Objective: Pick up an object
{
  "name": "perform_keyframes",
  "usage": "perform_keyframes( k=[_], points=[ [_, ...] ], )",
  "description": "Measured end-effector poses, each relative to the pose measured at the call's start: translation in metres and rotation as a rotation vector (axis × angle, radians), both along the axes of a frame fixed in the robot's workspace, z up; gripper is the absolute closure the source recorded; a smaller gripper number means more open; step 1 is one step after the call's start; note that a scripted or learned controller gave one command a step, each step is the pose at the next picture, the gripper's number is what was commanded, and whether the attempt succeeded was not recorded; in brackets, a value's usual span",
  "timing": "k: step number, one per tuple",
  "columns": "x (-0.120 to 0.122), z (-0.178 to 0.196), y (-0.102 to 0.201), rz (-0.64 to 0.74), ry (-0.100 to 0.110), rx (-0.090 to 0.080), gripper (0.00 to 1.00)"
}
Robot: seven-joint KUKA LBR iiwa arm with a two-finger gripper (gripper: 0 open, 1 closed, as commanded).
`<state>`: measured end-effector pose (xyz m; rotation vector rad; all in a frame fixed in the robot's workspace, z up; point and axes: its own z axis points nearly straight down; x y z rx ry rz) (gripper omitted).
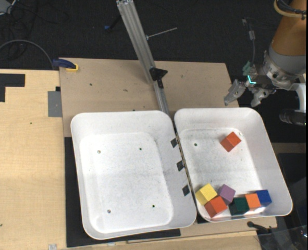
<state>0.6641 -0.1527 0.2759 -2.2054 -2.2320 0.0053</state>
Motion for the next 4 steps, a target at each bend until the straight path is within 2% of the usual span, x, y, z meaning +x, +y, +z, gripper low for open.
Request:
perform_keyframes(
  k=[4],
  points=[
    [0.0001,0.0,0.0003,0.001,0.0,0.0,0.0]
  ],
)
